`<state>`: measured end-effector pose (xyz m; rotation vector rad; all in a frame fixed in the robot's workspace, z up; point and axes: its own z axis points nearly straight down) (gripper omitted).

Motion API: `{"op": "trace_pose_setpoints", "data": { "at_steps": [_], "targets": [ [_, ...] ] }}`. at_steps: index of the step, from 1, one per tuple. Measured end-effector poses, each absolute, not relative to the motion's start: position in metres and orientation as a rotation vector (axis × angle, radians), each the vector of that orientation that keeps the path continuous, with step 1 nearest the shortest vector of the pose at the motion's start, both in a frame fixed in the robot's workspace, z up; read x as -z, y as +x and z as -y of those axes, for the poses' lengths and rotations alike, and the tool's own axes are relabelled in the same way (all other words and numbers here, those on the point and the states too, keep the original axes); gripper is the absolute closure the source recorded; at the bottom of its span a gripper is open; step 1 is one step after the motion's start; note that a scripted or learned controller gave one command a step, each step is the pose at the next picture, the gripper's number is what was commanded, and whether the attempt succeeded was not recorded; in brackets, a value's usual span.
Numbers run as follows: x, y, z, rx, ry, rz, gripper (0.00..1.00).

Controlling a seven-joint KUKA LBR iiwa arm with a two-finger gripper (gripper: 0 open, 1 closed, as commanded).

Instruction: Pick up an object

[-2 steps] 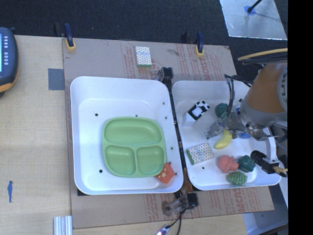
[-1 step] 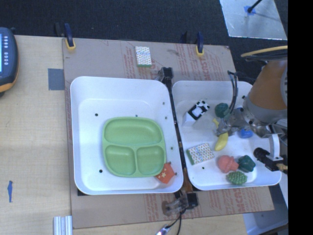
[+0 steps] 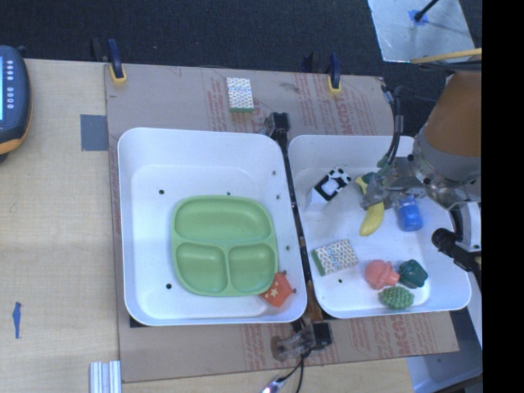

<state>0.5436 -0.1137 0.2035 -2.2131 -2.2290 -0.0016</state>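
Note:
The right bin [image 3: 344,305] holds several small objects. A yellow banana [image 3: 372,219] lies near its middle, with a blue object [image 3: 408,216] just to its right. A black-and-white toy [image 3: 330,185] sits toward the bin's upper left. A patterned flat block [image 3: 336,256] lies at the lower left, and a pink object [image 3: 377,273], a dark green object [image 3: 412,273] and a green textured object [image 3: 396,298] cluster at the lower right. My gripper [image 3: 378,188] hangs low over the bin, directly above the banana's upper end. The arm's wrist hides its tips.
The left bin [image 3: 131,219] holds a green divided tray [image 3: 223,246] and an orange-red object [image 3: 278,290] at its lower right corner. Another patterned block [image 3: 239,93] lies on the cardboard behind the bins. A blue-and-orange device [image 3: 11,97] sits at the far left.

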Motion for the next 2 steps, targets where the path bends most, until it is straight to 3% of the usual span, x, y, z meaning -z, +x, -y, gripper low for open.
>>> {"op": "trace_pose_setpoints", "data": {
  "at_steps": [1,2],
  "targets": [
    [-0.23,0.557,0.067,0.001,-2.211,2.23,1.0],
    [-0.234,0.532,0.013,-0.007,-2.208,2.228,1.0]
  ]
}}
